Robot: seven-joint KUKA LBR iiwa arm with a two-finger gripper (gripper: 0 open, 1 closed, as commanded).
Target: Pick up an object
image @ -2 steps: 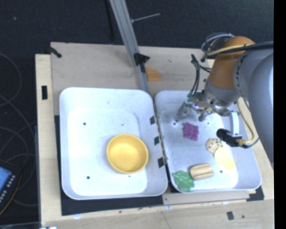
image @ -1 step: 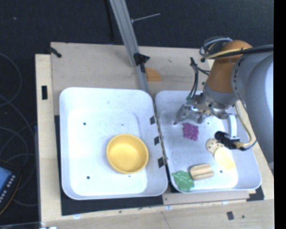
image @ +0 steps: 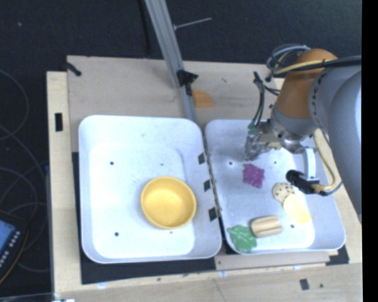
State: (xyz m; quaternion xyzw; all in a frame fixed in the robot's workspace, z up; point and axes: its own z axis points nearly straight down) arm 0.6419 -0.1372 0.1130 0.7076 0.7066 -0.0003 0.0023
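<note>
My gripper (image: 254, 150) hangs over the upper middle of the right bin (image: 230, 137), its tip just above and slightly left of a purple knobbly object (image: 254, 175). Nothing shows between its fingers. Lower in the same bin lie a tan cylinder-shaped piece (image: 266, 226), a green leafy piece (image: 241, 236), a pale yellow piece (image: 297, 210) and a small round speckled cracker-like piece (image: 280, 191). A yellow bowl (image: 168, 202) sits in the left bin (image: 107, 143).
A slanted metal rail (image: 167, 43) crosses the back of the bench and ends between the bins. A small orange object (image: 202, 98) lies on the bench behind the bins. Black cable parts (image: 305, 182) hang beside the arm over the right bin.
</note>
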